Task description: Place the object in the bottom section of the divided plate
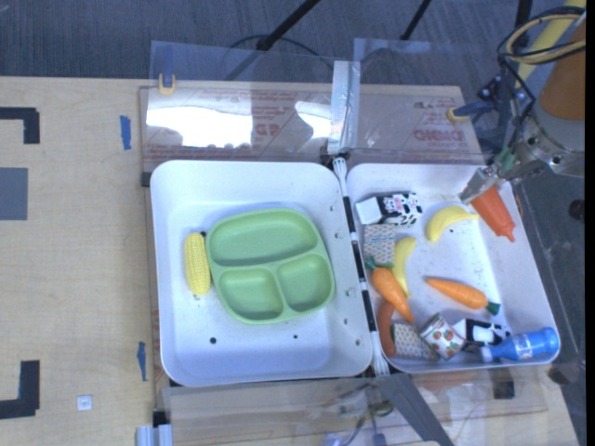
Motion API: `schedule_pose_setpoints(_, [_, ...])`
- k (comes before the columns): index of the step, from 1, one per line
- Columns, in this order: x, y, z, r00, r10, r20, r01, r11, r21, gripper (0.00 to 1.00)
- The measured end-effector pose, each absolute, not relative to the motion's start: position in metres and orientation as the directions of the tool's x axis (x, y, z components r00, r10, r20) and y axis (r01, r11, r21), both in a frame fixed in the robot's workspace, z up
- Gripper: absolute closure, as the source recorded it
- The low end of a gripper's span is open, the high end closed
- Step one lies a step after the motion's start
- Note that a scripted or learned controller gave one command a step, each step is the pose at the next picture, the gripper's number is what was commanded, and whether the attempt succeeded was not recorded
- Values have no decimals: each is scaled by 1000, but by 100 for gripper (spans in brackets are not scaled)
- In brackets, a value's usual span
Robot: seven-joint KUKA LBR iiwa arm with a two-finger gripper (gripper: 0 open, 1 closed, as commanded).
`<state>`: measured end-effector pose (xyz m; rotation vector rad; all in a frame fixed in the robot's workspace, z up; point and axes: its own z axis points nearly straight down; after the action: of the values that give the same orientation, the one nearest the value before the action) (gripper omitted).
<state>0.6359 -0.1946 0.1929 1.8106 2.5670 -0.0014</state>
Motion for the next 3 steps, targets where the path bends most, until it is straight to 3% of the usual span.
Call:
schedule_pose_setpoints(1, [610, -131, 196, -486, 874, 2, 874, 486, -2, 100])
schedule_pose_setpoints(2, [599, -61, 183, -643, 766, 3, 766, 643, -2, 100])
schedule_pose_setpoints(3, [550, -113, 120, -661, 751, 2, 751, 661, -1, 100])
